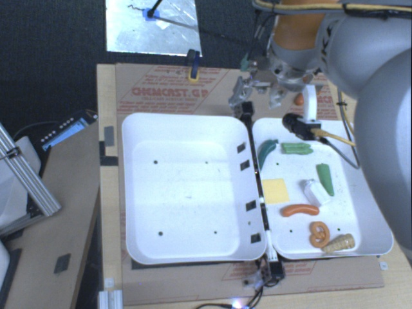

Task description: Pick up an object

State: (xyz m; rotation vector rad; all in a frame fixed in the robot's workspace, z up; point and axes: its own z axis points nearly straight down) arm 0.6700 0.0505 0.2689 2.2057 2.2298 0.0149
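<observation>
Camera view: arm point(360, 56) comes in from the right and sits high over the far edge of the bench. Gripper point(257, 94) hangs above the far end of the divider between the two bins, over cardboard rather than over any item. It has nothing in its grasp; how wide it stands I can't tell, too much clutter around the wrist.

Left bin point(187, 185) is bare white floor. Right bin point(360, 230) carries all the candidates, so the pick has to happen there.

Items, big to small roughly:
- yellow square point(275, 190), flat, near the divider. Judgement: poor target, too thin to get under.
- sausage point(299, 210), just nearer the camera than the square, lying crosswise. Clear space around it, looks like the best bet.
- cone point(340, 242), at the near edge, touching or almost touching the pretzel point(318, 232). Risk of nudging both.
- white block point(317, 192), touching the green pepper point(325, 177). Crowded pair.
- green beans point(295, 149) and a dark green pod point(266, 150) at the far end, closest to the gripper. Pod lies close to the divider wall, so a finger may clip the rim.

Advice for the step: move over the right bin, centre on the sausage, turn the wrist so the closing line runs across its short axis, descend straight, close only near the floor. Lift slowly and check that something is actually held.
</observation>
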